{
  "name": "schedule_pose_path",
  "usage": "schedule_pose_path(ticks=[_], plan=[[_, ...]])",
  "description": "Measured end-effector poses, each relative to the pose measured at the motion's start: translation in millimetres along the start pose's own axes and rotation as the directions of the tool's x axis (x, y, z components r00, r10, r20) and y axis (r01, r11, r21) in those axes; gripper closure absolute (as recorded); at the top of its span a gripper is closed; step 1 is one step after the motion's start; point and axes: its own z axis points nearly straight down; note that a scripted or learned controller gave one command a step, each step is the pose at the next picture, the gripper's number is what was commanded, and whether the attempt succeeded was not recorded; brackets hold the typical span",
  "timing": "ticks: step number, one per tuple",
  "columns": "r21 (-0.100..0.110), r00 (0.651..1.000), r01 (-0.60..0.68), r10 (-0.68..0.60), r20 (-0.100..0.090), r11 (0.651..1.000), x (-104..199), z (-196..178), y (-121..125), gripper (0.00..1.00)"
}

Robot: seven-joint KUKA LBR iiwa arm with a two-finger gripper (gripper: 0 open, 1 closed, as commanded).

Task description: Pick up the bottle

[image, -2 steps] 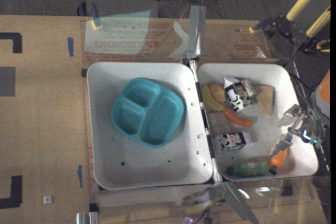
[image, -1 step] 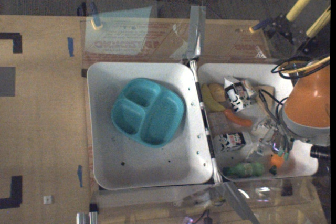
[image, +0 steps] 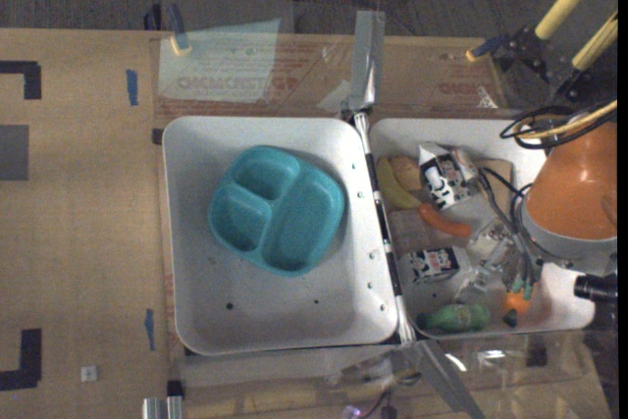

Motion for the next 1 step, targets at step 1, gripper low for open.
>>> schedule_pose_path(ticks=[1], plan=[[-0.003, 0.983, -0.183, 0.183, -0.007, 0.983, -11.5, 0.7, -18.2, 0.00]])
